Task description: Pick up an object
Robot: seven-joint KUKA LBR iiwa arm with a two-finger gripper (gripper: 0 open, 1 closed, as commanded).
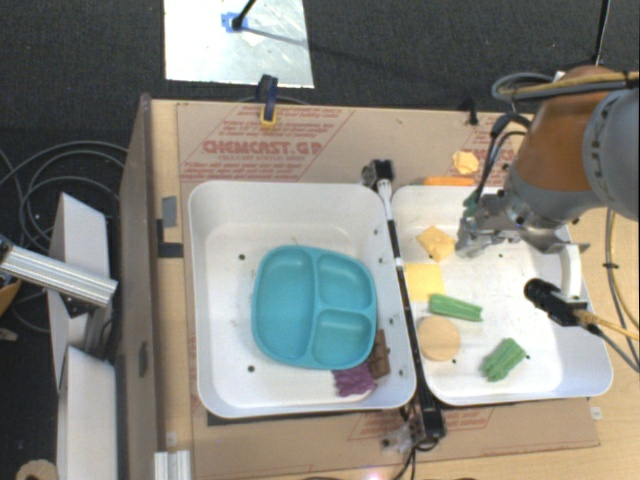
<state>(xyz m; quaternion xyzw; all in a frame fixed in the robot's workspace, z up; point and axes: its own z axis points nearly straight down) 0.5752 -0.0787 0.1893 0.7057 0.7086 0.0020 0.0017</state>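
Nearest the camera, a purple scrap (352, 380) is lying at the left bin's (225, 268) front edge beside the teal divided plate (313, 306); the right bin (580, 368) is holding the loose candidates: a tan disc (438, 338), green pieces (455, 308) (503, 358), yellow blocks (423, 280) (436, 242); the gripper (478, 240) is hovering low by the upper yellow block, likely lining up on it; whether it is released or clenched I cannot tell, the wrist hiding it.
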